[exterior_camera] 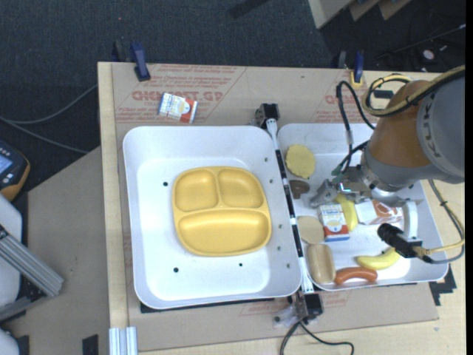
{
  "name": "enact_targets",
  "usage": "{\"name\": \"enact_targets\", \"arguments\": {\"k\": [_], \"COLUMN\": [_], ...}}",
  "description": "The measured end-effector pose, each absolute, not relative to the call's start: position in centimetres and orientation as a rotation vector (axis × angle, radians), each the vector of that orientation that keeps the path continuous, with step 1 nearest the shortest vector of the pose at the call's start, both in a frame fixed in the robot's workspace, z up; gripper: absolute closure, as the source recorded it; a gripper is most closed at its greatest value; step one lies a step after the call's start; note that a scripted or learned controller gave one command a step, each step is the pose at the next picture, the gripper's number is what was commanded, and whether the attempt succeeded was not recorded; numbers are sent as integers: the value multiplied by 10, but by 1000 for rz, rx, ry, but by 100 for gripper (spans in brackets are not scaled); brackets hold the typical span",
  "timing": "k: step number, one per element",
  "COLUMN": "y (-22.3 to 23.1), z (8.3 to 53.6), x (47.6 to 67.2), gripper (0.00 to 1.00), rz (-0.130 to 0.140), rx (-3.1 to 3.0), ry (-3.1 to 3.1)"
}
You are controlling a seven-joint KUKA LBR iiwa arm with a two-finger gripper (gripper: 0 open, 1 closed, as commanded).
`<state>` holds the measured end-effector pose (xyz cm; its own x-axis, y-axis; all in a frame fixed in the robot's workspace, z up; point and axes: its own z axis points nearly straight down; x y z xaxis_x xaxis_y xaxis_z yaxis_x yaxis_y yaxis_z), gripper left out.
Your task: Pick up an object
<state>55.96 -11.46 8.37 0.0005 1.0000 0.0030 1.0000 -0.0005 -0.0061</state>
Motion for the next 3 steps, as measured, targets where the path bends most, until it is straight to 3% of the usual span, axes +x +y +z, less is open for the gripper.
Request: {"name": "enact_targets", "arguments": {"k": [1,2,3], "y": [-123,-122,-44], "z": [84,95,190], "x": [538,540,556], "gripper": [0,100,100], "rz": [3,-1,-16], "rx": [-2221,-2222,-2215], "ry": [-2217,-2220,-2237]}}
